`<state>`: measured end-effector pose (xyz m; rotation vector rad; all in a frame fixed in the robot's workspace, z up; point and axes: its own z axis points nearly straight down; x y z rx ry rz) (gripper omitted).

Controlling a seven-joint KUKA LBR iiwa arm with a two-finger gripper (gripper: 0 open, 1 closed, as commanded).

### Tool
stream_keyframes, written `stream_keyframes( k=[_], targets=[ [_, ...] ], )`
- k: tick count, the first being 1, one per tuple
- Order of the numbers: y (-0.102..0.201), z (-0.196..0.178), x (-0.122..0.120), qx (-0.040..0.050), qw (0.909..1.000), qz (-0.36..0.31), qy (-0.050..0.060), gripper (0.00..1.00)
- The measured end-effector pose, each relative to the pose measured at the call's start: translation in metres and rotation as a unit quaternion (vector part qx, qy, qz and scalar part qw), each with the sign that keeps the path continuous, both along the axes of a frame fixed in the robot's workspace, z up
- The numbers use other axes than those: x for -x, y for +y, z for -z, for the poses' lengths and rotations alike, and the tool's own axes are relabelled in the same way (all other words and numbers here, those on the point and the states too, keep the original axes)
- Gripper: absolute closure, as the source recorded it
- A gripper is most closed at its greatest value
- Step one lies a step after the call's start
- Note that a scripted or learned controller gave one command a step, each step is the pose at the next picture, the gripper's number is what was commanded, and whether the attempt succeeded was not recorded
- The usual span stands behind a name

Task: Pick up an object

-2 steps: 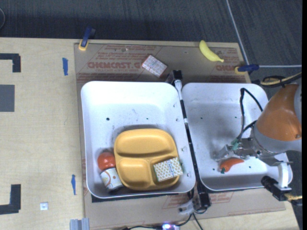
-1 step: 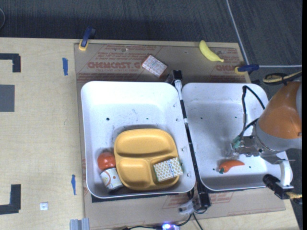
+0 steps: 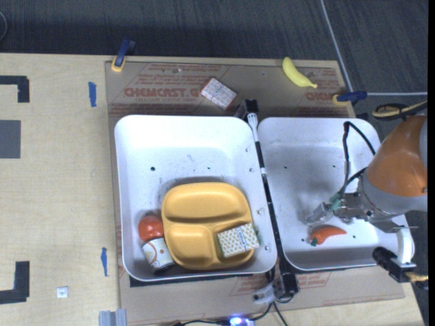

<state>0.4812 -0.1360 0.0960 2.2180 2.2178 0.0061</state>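
Orange pepper-shaped toy lies on the floor of the right bin, low in the frame, toward that bin's lower right part. Just above it and to its left sits the gripper, down inside the bin, close over the toy but with nothing seen between its fingers; whether it is wide or narrow, I cannot tell from this angle. The arm comes in from the right edge, its orange band big and bright above the wrist, a black cable looping over the bin's white floor.

Over in the left bin, a yellow divided tray fills the lower middle. A patterned green-and-white sponge block rests in the tray's lower right compartment. Tucked against the tray's left side are a red ball-like toy and, just below it, a small white can with orange markings.

Up top, on the brown cardboard under the bins, a yellow banana lies at upper right, and a small checkered box sits near upper centre. The worktop spreads pale at the left.
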Motion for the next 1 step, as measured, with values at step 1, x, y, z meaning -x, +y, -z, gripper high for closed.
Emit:
stream_keyframes(
  k=[1],
  targets=[
    [0.0266,0.0102,0.0006,-0.0008,1.0,0.0,0.002,0.0]
  ],
)
